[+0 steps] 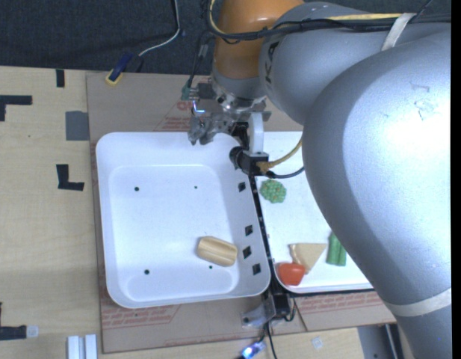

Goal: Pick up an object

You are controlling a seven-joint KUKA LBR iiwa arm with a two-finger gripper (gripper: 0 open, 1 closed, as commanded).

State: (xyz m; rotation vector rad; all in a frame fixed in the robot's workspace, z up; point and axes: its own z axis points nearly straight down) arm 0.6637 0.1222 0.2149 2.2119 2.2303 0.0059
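A tan bread roll lies near the front right corner of the left bin. In the right bin sit a green broccoli-like piece, a pale yellow wedge, a red piece and a green stick partly hidden by the arm. My gripper hangs over the back rim of the left bin, far behind the roll, with nothing visible between its fingers.
The big grey arm covers most of the right bin. The bins rest on a cardboard sheet atop the wooden bench. Black clips line the divider between the bins.
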